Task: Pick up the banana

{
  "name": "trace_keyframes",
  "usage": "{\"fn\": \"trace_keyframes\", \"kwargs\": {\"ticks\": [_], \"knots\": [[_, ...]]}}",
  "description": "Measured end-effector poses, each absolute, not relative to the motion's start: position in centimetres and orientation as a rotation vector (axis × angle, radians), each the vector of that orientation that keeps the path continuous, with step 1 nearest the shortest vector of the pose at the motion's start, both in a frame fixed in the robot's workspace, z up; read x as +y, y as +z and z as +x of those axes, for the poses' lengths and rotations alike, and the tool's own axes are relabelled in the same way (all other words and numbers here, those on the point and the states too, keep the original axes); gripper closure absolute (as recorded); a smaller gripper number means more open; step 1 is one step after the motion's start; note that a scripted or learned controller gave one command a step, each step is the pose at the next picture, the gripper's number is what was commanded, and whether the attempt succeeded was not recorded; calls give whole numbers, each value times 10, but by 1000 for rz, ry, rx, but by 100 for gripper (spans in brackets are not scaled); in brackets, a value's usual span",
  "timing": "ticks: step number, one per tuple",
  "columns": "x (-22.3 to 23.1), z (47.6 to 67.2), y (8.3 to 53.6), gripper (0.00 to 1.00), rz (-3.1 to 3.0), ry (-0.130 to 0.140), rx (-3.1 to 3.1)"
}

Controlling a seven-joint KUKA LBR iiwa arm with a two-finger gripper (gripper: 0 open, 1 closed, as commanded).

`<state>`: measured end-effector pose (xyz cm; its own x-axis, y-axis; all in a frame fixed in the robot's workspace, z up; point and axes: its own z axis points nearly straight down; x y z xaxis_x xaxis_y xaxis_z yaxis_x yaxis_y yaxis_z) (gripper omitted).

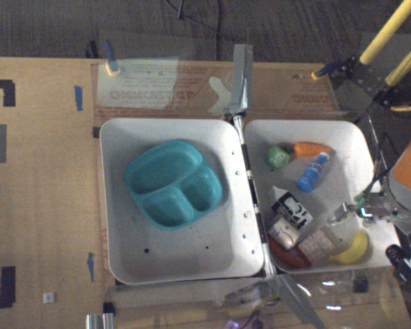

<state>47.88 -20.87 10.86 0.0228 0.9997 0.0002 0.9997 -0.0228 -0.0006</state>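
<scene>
The banana (353, 248) lies in the right bin's (349, 137) near right corner; the gripper (353, 212) hangs just above it, fingers apart and empty.

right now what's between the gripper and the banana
In the camera view, bare white bin floor separates the gripper from the banana, just below it.

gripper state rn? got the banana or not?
Gripper: cannot be told whether open or closed. It sits in the right bin, above and left of the banana; the banana lies on the bin floor, not held.
</scene>
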Motion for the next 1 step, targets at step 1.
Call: {"fn": "trace_keyframes", "kwargs": {"ticks": [1], "knots": [[-217,482,89,0,-1910,-9,-2495]]}}
